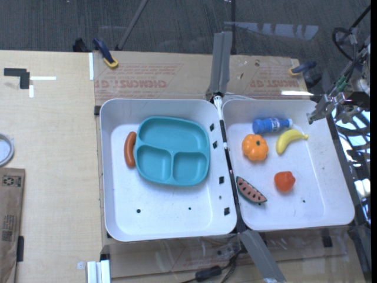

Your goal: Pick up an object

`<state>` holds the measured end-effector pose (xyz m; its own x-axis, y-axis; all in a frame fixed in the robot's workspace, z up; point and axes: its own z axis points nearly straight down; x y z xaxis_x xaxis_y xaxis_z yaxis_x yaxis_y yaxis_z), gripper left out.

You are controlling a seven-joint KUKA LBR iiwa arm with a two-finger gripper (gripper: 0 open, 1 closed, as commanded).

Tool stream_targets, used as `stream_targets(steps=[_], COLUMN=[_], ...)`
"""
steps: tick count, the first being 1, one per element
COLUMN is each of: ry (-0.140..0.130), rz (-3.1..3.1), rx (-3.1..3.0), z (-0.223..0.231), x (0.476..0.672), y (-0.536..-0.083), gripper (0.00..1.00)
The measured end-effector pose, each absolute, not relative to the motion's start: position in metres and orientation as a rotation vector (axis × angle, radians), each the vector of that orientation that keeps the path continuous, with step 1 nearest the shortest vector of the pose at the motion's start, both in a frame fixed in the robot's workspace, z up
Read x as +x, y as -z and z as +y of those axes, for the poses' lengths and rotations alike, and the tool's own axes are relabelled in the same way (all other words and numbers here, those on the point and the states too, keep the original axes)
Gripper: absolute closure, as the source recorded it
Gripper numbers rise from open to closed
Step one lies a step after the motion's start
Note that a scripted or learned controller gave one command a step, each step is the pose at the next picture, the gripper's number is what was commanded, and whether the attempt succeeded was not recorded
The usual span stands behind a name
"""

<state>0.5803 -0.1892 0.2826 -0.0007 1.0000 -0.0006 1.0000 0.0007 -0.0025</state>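
A: What is hard to make out?

B: The gripper [323, 106] at the right bin's 2 o'clock rim. It is a tangle of grey metal and cables, and I cannot tell whether it is open or closed. Nothing shows in it. At the view's 9 o'clock edge a tape roll [3, 150] is cut off, and so is a brown cardboard piece [10, 214] below it.

A: And the setting?

B: A pale wooden bench [50, 128], with a cardboard sheet [159, 78] bearing red lettering behind the bins, pinned by a blue clamp [105, 53] at 11 o'clock. Dark carpet [177, 10] lies beyond.

A: The bins?

B: The left bin [118, 217] holds a teal divided plate [173, 151] at its centre, and a sausage [129, 148] lies just beside the plate at 9 o'clock. The right bin [330, 211] holds the rest: a blue bottle [271, 124] at 12 o'clock, a banana [290, 140] just beside it at 1 o'clock, an orange pumpkin [255, 147] at 10 o'clock, a red tomato [284, 181] near the centre, and a watermelon slice [251, 191] at 8 o'clock against the wall. All rest on the bin floor, apart from the gripper.
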Motion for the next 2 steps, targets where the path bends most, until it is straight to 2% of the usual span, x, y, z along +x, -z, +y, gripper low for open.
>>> stream_targets(steps=[1,2], ry=[-0.006,-0.004], rz=[-2.223,-2.222], rx=[-2.218,-2.219], z=[-0.190,-0.139], x=[0.581,0.583], y=[-0.291,-0.236], gripper=[1.00,1.00])
